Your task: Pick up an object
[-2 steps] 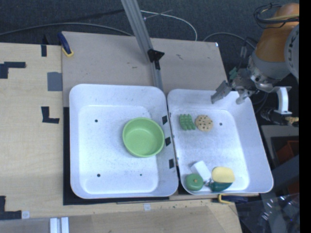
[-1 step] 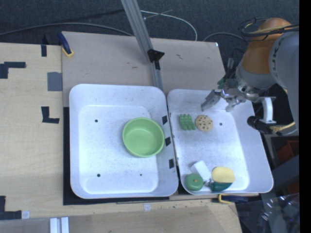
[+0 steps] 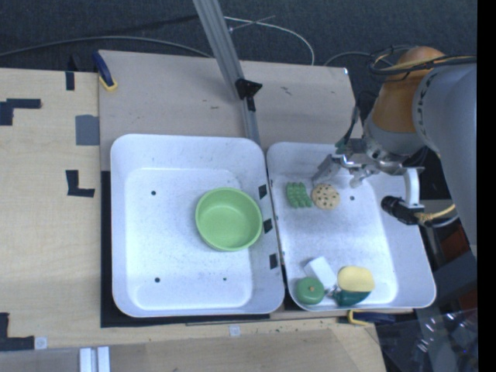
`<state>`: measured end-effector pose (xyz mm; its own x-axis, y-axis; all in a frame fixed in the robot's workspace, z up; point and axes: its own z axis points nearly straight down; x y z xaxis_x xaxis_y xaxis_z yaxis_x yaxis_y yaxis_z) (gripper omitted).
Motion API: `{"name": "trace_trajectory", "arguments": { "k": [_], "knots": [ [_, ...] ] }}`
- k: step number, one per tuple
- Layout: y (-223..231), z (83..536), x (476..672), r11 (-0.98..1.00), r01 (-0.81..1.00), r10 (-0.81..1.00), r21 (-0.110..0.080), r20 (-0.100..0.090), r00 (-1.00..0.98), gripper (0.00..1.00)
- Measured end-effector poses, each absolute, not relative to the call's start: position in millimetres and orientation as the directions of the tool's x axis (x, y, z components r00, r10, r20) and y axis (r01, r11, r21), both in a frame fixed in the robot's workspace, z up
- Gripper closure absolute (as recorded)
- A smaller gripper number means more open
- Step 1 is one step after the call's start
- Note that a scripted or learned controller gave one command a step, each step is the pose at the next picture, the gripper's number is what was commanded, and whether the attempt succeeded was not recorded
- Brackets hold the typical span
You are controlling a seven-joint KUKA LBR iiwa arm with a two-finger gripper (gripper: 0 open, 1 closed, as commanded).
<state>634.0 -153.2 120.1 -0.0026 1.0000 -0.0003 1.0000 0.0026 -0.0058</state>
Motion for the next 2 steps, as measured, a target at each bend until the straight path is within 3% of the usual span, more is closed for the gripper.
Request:
{"name": "trace_trajectory", "arguments": {
  "k": [1, 2],
  "knots": [
    [-153, 133, 635.0, 0.004, 1.000, 1.000, -0.002, -0.001, -0.004, 1.00],
    [-161, 189, 631.1, 0.001, 1.000, 1.000, 0.004, -0.002, -0.001, 1.00]
  ]
}}
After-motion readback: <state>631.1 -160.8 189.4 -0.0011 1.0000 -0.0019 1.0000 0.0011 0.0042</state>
